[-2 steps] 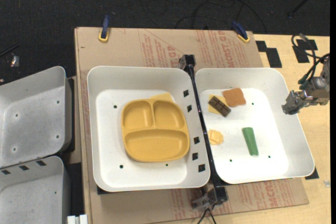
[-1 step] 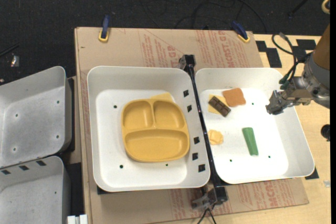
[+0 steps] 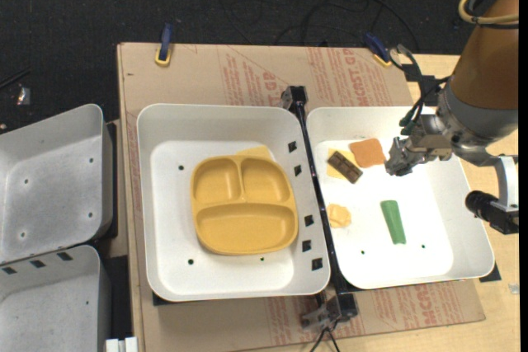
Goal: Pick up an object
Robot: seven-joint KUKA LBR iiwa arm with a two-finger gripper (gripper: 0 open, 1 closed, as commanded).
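The pincer, its spread impossible to tell, hangs just right of the orange block, above the green stick.

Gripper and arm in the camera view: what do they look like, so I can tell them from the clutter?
The arm is bulky, with an orange band above a grey wrist section. The gripper is a small dark grey metal assembly, with thin dark cables running along its upper side.

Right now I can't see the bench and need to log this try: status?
Tool low over right white bin, beside flat orange block. Nothing seen held. Brown block, green stick, small yellow piece lie loose nearby.
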